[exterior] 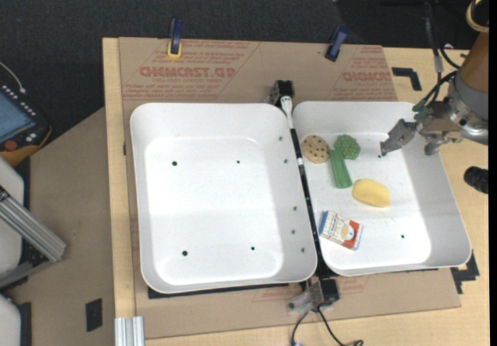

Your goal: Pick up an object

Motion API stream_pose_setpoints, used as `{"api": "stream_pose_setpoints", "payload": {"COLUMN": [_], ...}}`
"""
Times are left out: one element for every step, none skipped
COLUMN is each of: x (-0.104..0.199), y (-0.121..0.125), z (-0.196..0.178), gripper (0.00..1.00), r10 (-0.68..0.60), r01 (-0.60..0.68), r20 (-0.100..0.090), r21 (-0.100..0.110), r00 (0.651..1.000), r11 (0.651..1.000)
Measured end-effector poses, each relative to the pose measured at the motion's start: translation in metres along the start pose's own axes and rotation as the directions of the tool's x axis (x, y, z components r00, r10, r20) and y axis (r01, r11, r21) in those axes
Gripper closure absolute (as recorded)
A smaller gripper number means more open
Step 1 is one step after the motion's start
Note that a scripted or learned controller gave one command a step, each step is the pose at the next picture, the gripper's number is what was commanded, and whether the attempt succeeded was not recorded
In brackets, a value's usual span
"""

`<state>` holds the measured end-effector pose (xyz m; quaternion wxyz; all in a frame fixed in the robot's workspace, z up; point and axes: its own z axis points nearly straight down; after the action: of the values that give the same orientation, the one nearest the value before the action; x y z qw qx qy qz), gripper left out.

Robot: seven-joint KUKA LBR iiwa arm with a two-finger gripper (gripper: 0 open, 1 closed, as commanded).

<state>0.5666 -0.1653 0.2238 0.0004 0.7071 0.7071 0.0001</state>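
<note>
Your gripper [411, 139] hangs over the right bin's [435, 247] far right part with fingers spread, pinching nothing. Below it to the left lie a cookie [314, 148], green broccoli [342, 157], yellow lemon [372, 192] and small carton [341, 230].

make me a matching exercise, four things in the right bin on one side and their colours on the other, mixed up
Things:
1. cookie
2. broccoli
3. lemon
4. carton

Colours:
A. yellow
B. white with red and blue print
C. tan with dark specks
D. green

Pairs: 1-C, 2-D, 3-A, 4-B
</note>
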Motion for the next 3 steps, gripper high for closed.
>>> {"api": "stream_pose_setpoints", "payload": {"x": [0.063, 0.058, 0.131], "y": [-0.006, -0.003, 0.021], "z": [0.131, 0.112, 0.034], "gripper": [0.0, 1.0, 1.0], "r10": [-0.005, 0.0, -0.009], "r01": [0.005, 0.0, 0.009], "r20": [-0.006, 0.0, -0.003], "r21": [0.013, -0.001, -0.01], "r00": [1.0, 1.0, 1.0], "r11": [1.0, 1.0, 1.0]}}
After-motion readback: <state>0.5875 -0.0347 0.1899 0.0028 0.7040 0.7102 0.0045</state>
